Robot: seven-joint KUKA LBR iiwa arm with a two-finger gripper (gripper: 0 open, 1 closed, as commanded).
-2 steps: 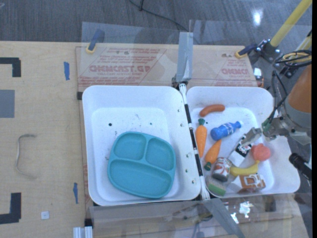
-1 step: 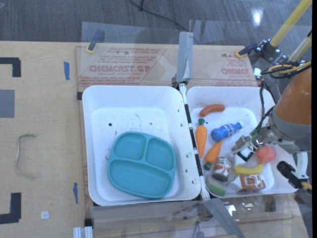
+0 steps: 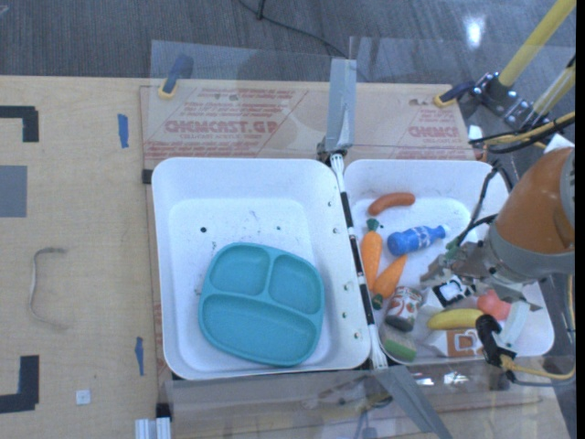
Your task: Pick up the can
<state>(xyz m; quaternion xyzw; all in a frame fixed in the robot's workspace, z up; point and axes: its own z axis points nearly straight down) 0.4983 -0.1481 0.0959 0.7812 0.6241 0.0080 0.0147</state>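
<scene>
Below, two white bins [image 3: 174, 245] sit on a wooden bench [image 3: 82, 245]; jaws' state unclear.

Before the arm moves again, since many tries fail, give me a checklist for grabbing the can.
1. Target located: small red-and-white can lies in the right white bin, near its left wall: ok.
2. Can in gripper: gripper sits right of the can, apart from it: not ok.
3. Finger state: cannot tell.
4. Room around can: two orange carrots just above it, yellow banana to its right, green item below: not ok.
5. Can upright: cannot tell.
</scene>
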